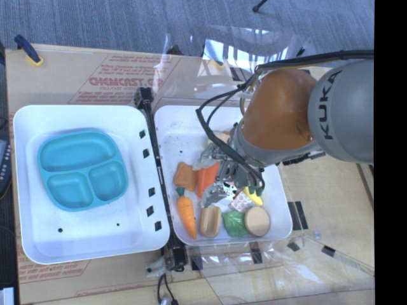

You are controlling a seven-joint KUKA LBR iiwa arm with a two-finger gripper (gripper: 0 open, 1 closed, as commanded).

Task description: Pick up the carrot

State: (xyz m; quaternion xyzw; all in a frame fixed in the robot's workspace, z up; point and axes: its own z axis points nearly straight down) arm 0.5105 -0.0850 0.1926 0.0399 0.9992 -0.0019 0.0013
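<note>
In the right bin (166, 170), near its front wall, the carrot (186, 214) lies beside a bread roll (210, 221), apart from the pincer (219, 186), whose opening I cannot tell; a good grasp likely means shifting toward the tabletop's front edge, straddling the carrot's middle.

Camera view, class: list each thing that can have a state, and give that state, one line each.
carrot: lying flat in the right bin, apart from the hand
hand: low over the toy food
blue tray: right way up in the left bin
right bin: holds the toy food
</note>
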